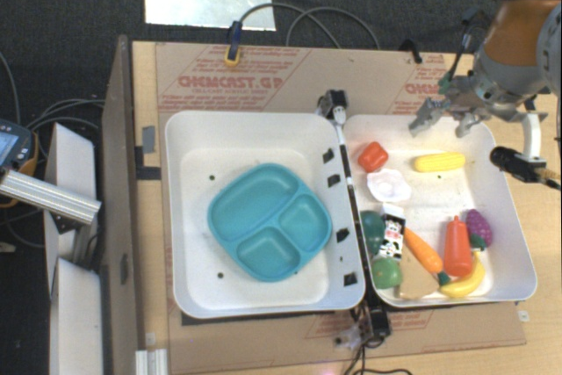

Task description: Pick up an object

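Observation:
The right bin (505, 198) holds several toy foods: a red-orange tomato (373, 156), a yellow corn cob (439, 162), a white crumpled piece (388, 185), a small milk carton (392, 240), a carrot (423, 252), a red pepper (457, 246), purple grapes (479, 227), a banana (465, 281) and a green apple (386, 272). My gripper (443, 121) hangs over the bin's far rim, above and behind the corn cob. It is open, its two fingers spread apart with nothing between them.
The left bin (198, 145) carries a teal divided plate (270, 220). A black-clipped divider (344, 189) runs between the bins. Cables (307, 18) lie on the cardboard behind them. A black fitting (514, 162) sticks out over the right bin's right rim.

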Available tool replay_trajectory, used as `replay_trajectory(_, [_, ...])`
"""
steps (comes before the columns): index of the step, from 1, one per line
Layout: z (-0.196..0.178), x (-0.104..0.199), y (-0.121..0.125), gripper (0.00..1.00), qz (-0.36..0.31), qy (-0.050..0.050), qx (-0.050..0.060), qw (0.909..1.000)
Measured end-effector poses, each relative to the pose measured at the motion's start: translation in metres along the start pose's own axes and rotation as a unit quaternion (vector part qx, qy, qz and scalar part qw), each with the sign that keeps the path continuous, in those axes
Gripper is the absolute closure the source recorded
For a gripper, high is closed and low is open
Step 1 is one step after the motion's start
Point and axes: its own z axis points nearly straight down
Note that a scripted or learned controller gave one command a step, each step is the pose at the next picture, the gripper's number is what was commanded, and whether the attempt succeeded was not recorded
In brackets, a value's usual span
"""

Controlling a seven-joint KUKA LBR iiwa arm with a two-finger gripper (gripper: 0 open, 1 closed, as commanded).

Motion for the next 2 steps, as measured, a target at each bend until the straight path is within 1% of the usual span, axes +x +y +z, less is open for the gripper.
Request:
replay_trajectory(1, [0.079, 0.052, 0.005, 0.00, -0.002, 0.000, 0.000, 1.0000])
replay_trajectory(2, [0.126, 0.054, 0.022, 0.00, -0.002, 0.000, -0.001, 1.0000])
